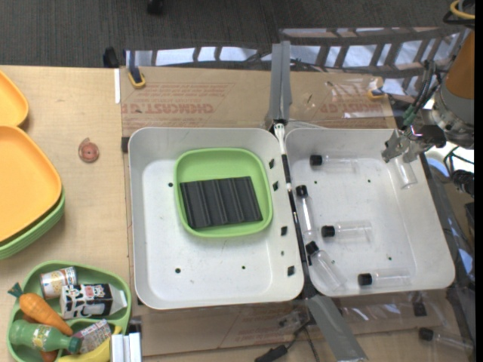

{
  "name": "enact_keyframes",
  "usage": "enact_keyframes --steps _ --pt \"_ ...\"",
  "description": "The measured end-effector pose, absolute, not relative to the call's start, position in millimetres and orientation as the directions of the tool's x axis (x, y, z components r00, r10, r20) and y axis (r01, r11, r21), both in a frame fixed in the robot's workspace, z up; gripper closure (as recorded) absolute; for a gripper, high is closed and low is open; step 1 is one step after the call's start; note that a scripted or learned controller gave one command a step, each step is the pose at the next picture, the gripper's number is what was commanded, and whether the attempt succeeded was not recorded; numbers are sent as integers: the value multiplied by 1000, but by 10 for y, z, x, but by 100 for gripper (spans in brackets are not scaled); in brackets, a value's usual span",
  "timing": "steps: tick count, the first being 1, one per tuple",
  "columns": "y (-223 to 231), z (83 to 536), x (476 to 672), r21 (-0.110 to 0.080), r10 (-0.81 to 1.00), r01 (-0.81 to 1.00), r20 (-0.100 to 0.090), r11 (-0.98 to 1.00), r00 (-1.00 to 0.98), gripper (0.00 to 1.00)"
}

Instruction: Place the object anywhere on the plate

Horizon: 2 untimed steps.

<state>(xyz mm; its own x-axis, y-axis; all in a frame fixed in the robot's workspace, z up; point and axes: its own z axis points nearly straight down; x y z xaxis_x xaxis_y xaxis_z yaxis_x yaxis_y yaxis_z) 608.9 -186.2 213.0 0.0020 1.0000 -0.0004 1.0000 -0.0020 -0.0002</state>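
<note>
Camera view: gripper (404, 151) over right bin (423, 225) far edge, finger state unclear; green plate (223, 164) in left bin (151, 225)

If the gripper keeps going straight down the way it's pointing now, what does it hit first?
Probably the clear tube lying by the right bin's far right wall: the gripper points down almost directly over it. Depth is hard to judge from this slanted view, so it could meet the bin floor beside it.
</note>
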Motion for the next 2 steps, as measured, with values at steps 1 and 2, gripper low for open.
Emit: enact_keyframes --steps 1,2 --pt "-1863 2131 6090 0 1000 1000 -1 -2 2 0" --pt "-1750 2336 5819 -3 987 987 -1 -162 162 0"
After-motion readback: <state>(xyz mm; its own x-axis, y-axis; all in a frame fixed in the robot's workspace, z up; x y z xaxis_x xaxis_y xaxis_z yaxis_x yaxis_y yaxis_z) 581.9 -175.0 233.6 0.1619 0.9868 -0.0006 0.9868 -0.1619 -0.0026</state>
